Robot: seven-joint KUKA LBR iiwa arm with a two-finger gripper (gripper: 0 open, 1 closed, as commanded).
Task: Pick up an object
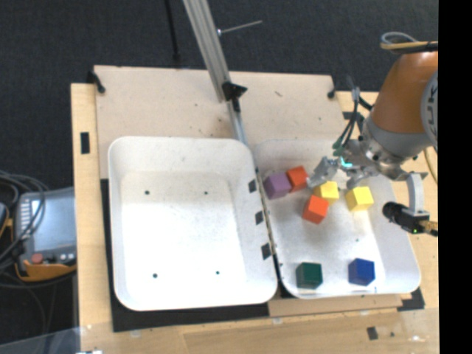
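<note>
While hovering low, end effector point(333, 174) spread wide, holding nothing, just above yellow cube point(329, 191).

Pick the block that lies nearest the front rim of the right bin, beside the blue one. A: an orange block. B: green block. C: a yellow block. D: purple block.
B: the green block sits by the right bin's front rim next to the blue block, while the other blocks cluster farther back.
</note>
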